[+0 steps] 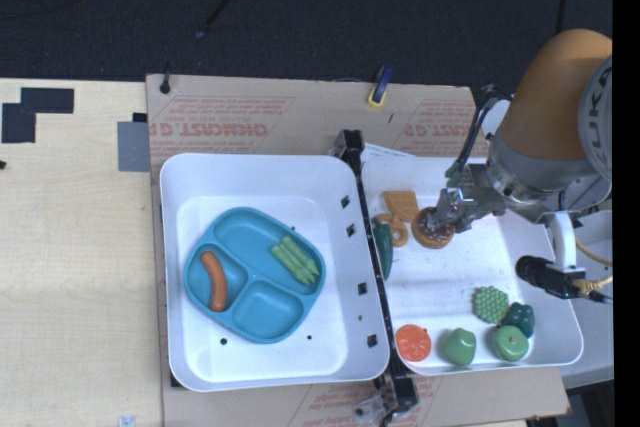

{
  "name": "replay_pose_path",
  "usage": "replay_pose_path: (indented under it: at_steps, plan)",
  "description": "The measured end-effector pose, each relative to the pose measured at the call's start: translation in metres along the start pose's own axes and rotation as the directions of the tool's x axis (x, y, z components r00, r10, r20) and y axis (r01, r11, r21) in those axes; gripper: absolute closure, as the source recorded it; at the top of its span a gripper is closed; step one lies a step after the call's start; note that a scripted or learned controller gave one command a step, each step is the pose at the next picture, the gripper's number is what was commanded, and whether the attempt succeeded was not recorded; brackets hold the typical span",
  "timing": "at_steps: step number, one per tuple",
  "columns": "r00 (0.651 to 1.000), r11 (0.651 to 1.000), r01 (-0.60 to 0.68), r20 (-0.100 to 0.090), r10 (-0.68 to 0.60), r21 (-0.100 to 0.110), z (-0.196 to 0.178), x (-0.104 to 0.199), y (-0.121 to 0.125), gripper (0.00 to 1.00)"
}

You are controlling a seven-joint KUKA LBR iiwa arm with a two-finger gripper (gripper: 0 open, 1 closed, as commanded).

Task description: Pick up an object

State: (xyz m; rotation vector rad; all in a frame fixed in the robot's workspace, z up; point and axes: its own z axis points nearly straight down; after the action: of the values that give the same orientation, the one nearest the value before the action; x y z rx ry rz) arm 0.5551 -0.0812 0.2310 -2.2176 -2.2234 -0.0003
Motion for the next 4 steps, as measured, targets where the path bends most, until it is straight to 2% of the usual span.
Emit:
replay_pose_path:
  at_steps: [1, 2, 3, 4]
  plan:
    - [1.0, 1.0, 0.0, 0.0, 0.0, -0.001, 0.012, 0.025, 0.049, 1.0]
    - [1.0, 1.0, -0.002, 0.0, 0.002, 0.0, 0.01, 0.036, 0.071, 1.0]
    - [1.0, 1.0, -0.004, 0.001, 0.004, 0.003, 0.008, 0.036, 0.063, 1.0]
    - [1.0, 1.0, -0.001, 0.0, 0.001, 0.0, -0.006, 0.047, 0.072, 1.0]
